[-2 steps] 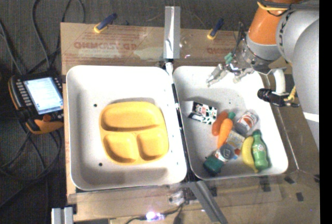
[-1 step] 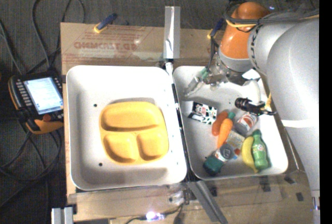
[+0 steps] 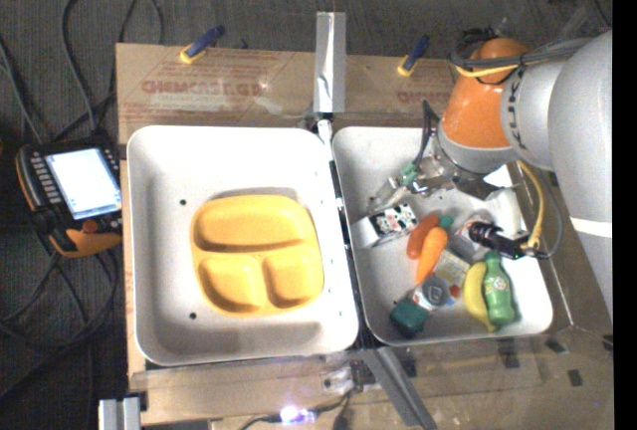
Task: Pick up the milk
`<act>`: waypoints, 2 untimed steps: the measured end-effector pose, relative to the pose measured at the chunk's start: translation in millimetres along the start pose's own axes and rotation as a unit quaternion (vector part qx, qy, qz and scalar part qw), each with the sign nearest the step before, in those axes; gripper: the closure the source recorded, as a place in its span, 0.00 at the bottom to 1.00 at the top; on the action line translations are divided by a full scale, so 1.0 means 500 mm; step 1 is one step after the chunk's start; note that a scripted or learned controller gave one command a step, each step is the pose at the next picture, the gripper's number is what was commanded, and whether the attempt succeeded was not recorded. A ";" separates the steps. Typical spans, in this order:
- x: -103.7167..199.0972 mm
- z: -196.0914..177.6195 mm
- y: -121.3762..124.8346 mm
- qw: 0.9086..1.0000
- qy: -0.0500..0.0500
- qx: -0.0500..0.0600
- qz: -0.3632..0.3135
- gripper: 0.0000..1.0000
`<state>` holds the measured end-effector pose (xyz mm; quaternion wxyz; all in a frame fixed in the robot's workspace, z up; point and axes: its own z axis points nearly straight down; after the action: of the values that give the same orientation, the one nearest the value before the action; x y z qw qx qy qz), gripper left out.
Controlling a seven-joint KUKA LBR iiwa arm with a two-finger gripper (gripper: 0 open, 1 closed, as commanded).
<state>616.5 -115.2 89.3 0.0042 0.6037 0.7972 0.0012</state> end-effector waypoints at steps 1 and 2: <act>0.045 -0.002 -0.070 0.999 -0.002 -0.003 -0.049 0.00; 0.046 -0.026 -0.064 0.999 -0.002 -0.006 -0.049 1.00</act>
<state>579.2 -101.7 102.1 0.0096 0.5636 0.8260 0.0049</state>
